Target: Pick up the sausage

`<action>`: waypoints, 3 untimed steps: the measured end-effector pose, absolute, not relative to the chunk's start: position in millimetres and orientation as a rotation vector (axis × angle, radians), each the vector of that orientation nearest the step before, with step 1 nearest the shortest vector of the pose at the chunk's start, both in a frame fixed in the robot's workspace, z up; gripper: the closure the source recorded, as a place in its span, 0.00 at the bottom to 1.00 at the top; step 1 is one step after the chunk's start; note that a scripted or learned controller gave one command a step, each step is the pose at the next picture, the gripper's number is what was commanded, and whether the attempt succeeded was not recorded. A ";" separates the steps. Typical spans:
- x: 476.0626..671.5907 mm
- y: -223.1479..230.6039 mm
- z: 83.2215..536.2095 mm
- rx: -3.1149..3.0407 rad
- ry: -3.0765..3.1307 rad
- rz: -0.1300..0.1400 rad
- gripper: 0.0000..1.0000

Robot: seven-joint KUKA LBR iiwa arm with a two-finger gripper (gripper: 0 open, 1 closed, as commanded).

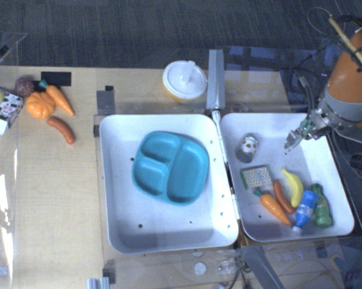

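- Sausage [282,197]: lies in the right bin [342,183], between carrot [274,207] and banana [294,187].
- Gripper [292,140]: hovers over the bin's far right; jaws' state cannot be told.
- Tray [170,166]: left bin.

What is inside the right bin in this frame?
The right bin holds a sausage, carrot, banana, blue bottle, green bottle, a mesh pad and a small round object. Anything beneath them is covered.
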State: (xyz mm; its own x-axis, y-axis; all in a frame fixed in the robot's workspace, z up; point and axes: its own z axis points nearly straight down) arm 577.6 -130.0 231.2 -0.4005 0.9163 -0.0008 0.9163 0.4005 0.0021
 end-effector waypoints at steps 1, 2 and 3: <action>544.7 -145.8 280.1 1.761 2.595 0.004 1.00; 488.4 -171.3 249.2 1.645 2.675 0.002 1.00; 487.8 -183.5 219.3 1.535 2.738 0.002 1.00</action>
